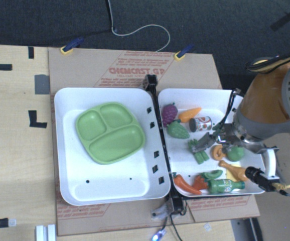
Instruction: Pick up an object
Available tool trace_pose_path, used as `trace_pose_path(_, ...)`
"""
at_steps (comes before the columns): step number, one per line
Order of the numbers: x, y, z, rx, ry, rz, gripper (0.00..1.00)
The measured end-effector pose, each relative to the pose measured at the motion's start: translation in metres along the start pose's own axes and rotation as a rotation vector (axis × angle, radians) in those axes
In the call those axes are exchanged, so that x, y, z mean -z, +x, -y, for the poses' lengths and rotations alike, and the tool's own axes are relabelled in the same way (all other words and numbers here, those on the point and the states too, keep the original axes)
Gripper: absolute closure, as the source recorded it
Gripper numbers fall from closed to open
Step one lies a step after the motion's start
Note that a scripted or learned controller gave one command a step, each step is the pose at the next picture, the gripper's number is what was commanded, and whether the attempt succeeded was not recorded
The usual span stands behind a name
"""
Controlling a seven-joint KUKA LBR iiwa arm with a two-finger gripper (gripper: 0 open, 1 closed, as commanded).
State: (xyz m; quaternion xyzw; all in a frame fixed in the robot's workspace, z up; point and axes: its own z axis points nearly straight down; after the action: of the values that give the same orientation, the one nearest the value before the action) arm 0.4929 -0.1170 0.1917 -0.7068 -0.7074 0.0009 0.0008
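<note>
Crowded on every side in the right bin (195,95): purple grapes (169,112), carrot (190,115) and small can (201,124) toward the top, green bottle (226,186) and red pepper (185,185) lying along the bottom edge. Lay at bin centre, the dark green vegetable (201,149), long axis slanting lower left to upper right, tip just beside the gripper (216,138). Couldn't tell the jaws' state; green divided plate (111,132) sat alone at left.
</note>
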Motion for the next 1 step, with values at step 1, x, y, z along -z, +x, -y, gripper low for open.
trace_pose_path(1, 0.0097, 0.0006, 0.0001, 0.002, 0.001, 0.000, 1.00)
